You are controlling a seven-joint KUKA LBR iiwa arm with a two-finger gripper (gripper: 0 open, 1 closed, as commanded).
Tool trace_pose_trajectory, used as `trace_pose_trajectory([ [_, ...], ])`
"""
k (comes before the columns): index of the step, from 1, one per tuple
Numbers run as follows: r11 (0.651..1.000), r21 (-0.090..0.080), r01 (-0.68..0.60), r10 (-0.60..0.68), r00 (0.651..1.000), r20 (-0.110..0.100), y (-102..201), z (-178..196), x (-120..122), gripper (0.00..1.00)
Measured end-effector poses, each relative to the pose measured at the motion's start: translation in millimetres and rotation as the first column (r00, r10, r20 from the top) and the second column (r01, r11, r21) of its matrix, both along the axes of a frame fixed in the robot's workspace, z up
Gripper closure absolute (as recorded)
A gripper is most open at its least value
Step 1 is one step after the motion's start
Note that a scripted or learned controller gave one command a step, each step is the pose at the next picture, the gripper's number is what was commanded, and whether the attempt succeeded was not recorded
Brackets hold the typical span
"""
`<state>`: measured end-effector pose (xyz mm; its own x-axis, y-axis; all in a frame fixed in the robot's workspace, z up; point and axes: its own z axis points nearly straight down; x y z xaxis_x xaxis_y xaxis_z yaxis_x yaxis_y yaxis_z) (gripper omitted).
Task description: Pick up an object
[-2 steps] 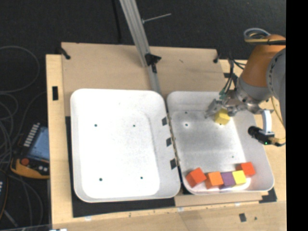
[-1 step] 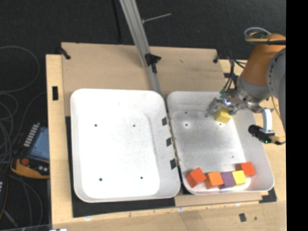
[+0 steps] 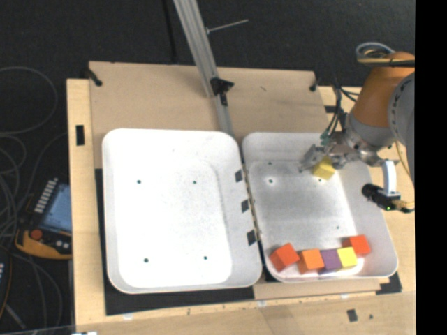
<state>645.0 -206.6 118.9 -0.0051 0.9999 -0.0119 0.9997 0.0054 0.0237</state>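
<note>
My gripper [image 3: 321, 165] hangs over the back right part of the right bin [image 3: 300, 211], reaching in from the right. A small yellow block [image 3: 323, 170] sits between its grey fingers [image 3: 309, 160], and the gripper is shut on it. Along the bin's front wall lie several more blocks: a red-orange one [image 3: 283, 256], an orange one [image 3: 311, 259], a purple one [image 3: 330, 261], a second yellow one [image 3: 347, 257] and a red one [image 3: 359, 244].
The left bin [image 3: 115, 187] lies beside the right one, joined by small clips [image 3: 246, 204]. A slanted metal pole [image 3: 199, 44] rises from behind the bins. Cables and a handheld pendant [image 3: 49, 218] lie off the bench at the left.
</note>
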Motion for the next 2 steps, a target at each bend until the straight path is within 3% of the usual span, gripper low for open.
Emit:
trace_pose_trajectory([
  [2, 1.000, -0.001, 0.001, -0.001, 1.000, 0.000, -2.7, -1.1, 0.8, 0.00],
])
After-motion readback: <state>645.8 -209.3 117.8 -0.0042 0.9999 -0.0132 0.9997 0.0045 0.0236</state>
